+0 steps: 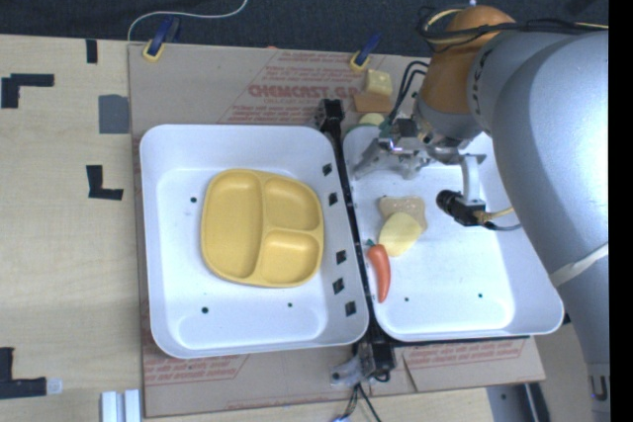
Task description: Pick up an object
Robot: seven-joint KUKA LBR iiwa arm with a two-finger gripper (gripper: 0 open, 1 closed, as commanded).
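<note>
From above, the grey arm with its orange band (pixel 457 64) reaches in from three o'clock, and its metal two-finger gripper (pixel 396 151) sits low over the twelve o'clock end of the right shallow white bin (pixel 495 306). Whether the claw is wide or narrow I cannot tell, and nothing shows between it. Just toward six o'clock from the claw lie a pale tan lumpy piece of toy food (pixel 401 207) and, touching it, a pale yellow rounded toy potato (pixel 400 233). An orange toy carrot with a green tip (pixel 379 271) lies along the bin's nine o'clock wall, near the black divider clips. The right bin's floor toward four and five o'clock is bare white. The left shallow white bin (pixel 168 311) holds a yellow plastic three-section plate (pixel 261 226) at its centre, with bare floor all round it
</note>
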